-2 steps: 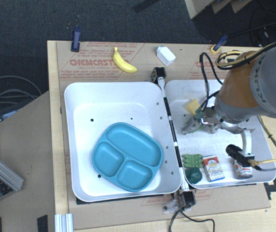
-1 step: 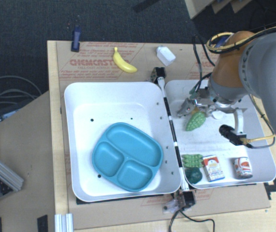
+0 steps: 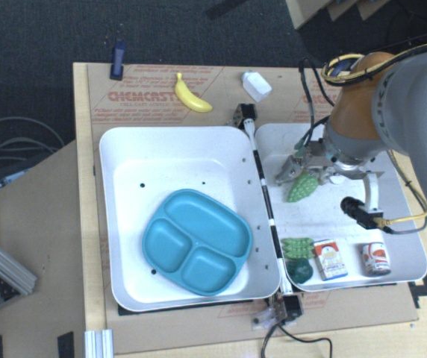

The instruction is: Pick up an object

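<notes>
On the bench [image 3: 86, 200], the left bin [image 3: 116, 155] carries a blue divided plate [image 3: 196, 241] that lies toward its near edge, tilted so one corner points at the bin's near right corner. Behind this bin, on the cardboard along the bench's far edge, a small dark blue object [image 3: 117, 60] sits near the far left corner, a yellow banana [image 3: 190, 95] lies to its right, and a white block [image 3: 257, 86] rests further right still. In the right bin [image 3: 415, 263], the gripper [image 3: 301, 166] reaches down near the bin's far left part, and a green bumpy object [image 3: 302, 187] lies directly under it, touching or just beside the fingertips; whether the fingers are spread or closed cannot be told, nor whether the object is actually between them. Along the right bin's near edge stands a row of things: a green leafy item [image 3: 297, 247] with a dark teal round piece [image 3: 300, 271] just in front of it near the near left corner, then a small red and white box [image 3: 331, 259], then a red and white can [image 3: 376, 258] toward the near right corner. A black part [image 3: 360, 212] hangs from the arm [image 3: 393, 103] above the bin's middle.
</notes>
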`<act>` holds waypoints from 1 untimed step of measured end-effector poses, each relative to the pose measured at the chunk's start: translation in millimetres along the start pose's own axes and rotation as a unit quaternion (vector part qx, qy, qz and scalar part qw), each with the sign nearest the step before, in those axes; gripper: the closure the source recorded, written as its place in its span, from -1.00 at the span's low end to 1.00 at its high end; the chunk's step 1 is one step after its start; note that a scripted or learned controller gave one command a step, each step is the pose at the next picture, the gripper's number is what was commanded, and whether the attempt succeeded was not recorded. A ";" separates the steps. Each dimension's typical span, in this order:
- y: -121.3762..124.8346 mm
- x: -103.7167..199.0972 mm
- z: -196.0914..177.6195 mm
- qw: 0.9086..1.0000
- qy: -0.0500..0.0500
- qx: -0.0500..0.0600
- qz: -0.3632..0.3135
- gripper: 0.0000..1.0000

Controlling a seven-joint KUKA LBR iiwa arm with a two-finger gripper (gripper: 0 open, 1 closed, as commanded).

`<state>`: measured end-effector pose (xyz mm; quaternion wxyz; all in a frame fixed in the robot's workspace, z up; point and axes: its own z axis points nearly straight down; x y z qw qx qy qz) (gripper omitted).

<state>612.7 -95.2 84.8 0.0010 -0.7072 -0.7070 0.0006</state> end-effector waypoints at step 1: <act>0.5 0.3 -10.2 1.000 0.000 -0.001 0.000 1.00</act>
